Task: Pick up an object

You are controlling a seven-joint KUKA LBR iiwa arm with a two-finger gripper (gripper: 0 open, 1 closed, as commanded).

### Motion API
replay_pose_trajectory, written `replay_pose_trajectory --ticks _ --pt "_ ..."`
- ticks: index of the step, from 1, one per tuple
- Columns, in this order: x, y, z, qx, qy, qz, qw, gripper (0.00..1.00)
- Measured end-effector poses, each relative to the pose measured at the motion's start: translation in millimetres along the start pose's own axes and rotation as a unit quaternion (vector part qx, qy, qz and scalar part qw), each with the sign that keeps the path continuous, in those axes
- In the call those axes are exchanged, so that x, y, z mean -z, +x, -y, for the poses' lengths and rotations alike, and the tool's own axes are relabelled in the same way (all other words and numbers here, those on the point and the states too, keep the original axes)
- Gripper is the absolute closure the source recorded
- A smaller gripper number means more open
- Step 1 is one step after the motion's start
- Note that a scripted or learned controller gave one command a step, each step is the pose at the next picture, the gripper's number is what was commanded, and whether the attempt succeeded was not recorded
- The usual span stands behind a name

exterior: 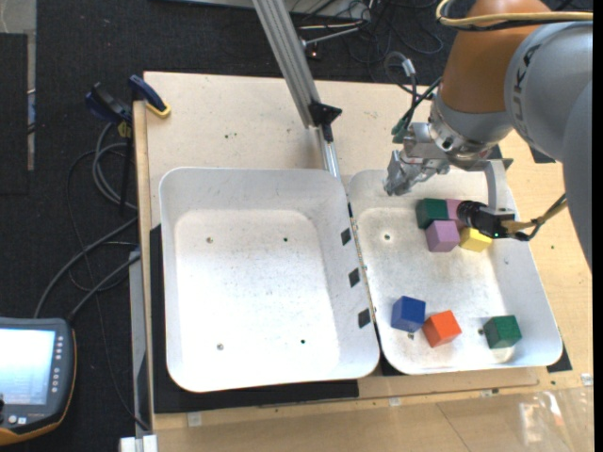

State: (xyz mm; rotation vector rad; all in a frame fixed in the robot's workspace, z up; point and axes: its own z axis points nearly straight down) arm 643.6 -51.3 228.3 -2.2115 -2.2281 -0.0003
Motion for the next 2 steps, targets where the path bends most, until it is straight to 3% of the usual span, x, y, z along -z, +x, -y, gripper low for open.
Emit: replay_pose_trajectory --ticks 2 --pt "-13.3 108.1 23.4 0.000 0.001 0.000 1.0000 1.00"
